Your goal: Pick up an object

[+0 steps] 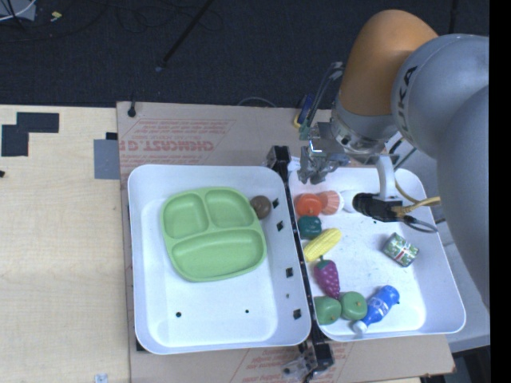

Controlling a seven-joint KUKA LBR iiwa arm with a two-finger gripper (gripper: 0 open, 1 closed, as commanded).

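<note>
While hovering, gripper (319,168) nears orange toy (310,205)

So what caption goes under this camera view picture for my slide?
Robot arm's gripper hovers over the toy-food bin; a green tray sits in the other bin.

Grey arm (447,94) in from the right, orange band (387,58) above the wrist, wrist pitched down and left. Gripper (317,170) hangs low at the arm's left end. Jaws too small and blurred to read.
</note>
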